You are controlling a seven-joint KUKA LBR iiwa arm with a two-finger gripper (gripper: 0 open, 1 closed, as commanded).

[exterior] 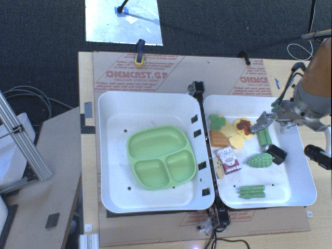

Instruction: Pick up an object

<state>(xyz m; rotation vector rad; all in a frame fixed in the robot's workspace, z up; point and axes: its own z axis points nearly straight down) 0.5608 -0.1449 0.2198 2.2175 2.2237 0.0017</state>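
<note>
The brown bench board (171,69) behind the bins carries red "CHEMCAST GP" lettering, printed twice. Well left of the gripper, the left white bin (111,113) holds a light green three-compartment plastic tray (161,156). The right white bin (301,185) lies under the gripper (263,122), whose grey fingers point down and left; how far they are parted cannot be told. Just below it a green toy cucumber (264,137) lies with its long axis near vertical in the view. Left of the gripper crowd a red-and-yellow toy (242,125), a yellow slice (236,141) and an orange wedge (219,139). Lower sit a bumpy green toy (260,161), a small red-and-white carton (227,160) and a green pea pod (251,192).
</note>
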